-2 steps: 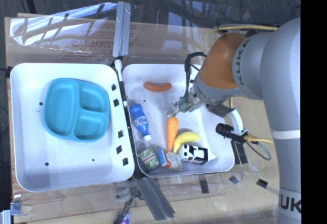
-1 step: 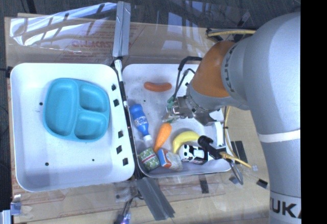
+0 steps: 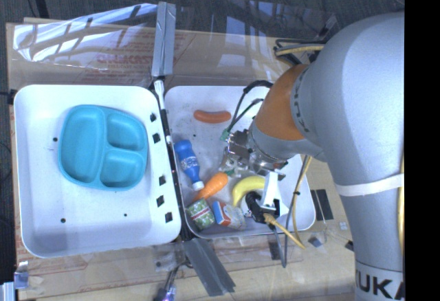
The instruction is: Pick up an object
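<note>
Tool low in right bin, near carrot, banana.

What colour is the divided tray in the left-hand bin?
The divided tray is light blue, plain with no pattern; the camera view shows it clearly.

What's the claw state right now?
Claw: cannot be told. It is down in the right shallow white bin, close to the curved yellow banana; no object seen held.
</note>
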Robot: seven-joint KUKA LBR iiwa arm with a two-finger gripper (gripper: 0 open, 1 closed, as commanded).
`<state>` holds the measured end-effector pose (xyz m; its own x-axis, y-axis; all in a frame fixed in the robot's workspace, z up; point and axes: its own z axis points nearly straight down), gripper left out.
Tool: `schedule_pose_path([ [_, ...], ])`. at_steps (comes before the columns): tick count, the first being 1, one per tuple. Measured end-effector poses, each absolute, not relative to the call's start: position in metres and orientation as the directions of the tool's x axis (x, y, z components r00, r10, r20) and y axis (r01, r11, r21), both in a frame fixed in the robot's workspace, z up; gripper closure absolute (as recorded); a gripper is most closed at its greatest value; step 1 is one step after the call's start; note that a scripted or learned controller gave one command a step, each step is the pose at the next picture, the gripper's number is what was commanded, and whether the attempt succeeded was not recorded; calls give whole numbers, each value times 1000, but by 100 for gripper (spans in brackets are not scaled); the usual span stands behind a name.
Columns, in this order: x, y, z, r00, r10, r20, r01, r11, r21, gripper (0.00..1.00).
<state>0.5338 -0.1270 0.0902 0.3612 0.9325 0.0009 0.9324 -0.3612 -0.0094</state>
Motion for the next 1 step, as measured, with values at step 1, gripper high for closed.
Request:
schedule_pose_path([
  [1,551,-140,227,247,969,1,969,-247,-1,100],
])
